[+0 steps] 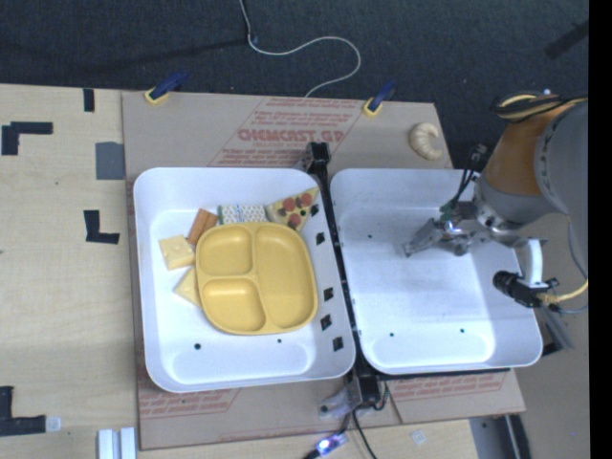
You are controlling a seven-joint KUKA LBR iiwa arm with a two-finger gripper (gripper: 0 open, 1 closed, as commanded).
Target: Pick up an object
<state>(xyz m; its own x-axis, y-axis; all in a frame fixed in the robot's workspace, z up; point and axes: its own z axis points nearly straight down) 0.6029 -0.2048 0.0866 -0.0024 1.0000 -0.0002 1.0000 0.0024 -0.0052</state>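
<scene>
The yellow divided tray (pixel 256 277) covers most of the small flat pieces (pixel 178 251) at its nine and twelve o'clock, so their shapes stay unclear. Over in the right bin (pixel 430 347), the gripper (pixel 413 247) is too small and blurred to read.

My arm (pixel 564 151) is grey and round, with an orange band (pixel 516 156) above the wrist. A yellow and black cable loops at its top. My pincer (pixel 413 248) is of dull grey metal, thin and pointed. A black part sits below.
</scene>
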